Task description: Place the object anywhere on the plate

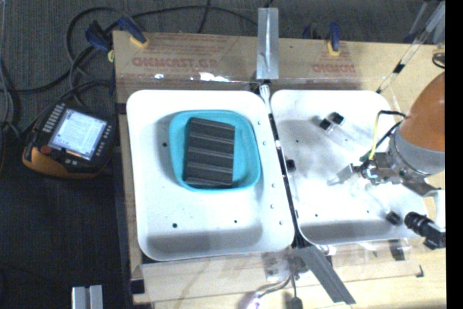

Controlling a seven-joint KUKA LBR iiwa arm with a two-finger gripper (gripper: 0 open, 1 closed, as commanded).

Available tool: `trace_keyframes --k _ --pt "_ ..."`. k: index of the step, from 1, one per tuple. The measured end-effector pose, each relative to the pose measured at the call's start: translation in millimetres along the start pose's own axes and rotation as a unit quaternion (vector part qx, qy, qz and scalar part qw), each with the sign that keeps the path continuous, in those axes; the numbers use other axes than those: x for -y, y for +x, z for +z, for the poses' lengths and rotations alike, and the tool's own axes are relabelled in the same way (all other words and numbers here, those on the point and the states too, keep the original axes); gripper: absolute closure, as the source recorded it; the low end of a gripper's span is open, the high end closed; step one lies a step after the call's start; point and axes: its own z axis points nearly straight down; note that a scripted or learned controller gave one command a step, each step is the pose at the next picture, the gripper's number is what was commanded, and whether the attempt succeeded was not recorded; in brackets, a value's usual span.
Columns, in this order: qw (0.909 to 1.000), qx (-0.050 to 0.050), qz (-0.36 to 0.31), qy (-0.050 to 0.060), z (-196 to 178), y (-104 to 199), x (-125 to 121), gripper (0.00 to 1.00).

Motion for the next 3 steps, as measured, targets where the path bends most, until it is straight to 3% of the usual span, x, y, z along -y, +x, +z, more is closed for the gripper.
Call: trace_keyframes --k 1,2,3 --pt "0.9999 0.009 0.01 -0.009 46.5 38.7 -2.7 0.0" --pt "0.9722 0.0 -0.234 -0.001 -31.9 -23.8 -2.6 0.0" --pt "0.9867 0.001 -0.163 -0.002 -152.3 -24.5 -1.3 0.0"
